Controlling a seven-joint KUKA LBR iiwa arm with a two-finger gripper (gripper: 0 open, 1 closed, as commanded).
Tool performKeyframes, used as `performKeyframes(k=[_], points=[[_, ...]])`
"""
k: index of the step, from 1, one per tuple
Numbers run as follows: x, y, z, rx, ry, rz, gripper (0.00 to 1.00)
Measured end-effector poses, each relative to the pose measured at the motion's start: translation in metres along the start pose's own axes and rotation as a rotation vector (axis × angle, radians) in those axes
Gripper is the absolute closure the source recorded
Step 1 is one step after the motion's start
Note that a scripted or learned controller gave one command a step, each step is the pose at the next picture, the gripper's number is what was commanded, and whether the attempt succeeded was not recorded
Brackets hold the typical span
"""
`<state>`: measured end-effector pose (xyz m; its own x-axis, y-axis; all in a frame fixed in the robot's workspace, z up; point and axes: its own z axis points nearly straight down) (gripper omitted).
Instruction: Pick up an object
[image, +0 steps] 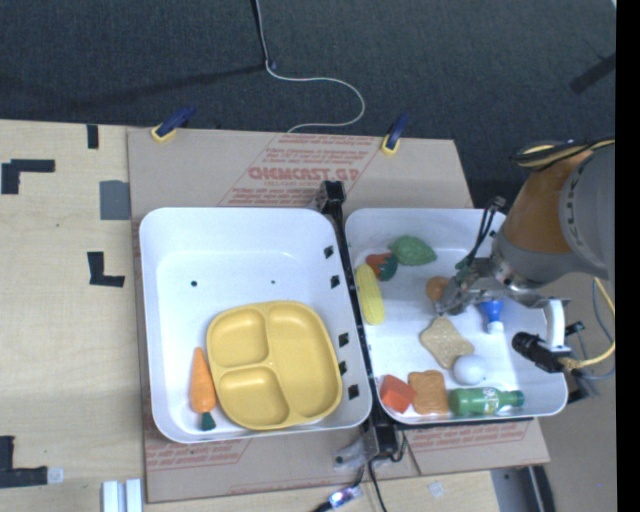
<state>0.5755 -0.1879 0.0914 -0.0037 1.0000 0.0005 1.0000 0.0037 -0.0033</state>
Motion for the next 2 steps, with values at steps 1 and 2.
performKeyframes(k=[1, 2], points=[[-0.001, -0.003, -0.060, -0.004, 0.000, 0.002, 1.00], [-0.002, -0.009, -0.118, -0.003, -0.001, 0.002, 1.00]])
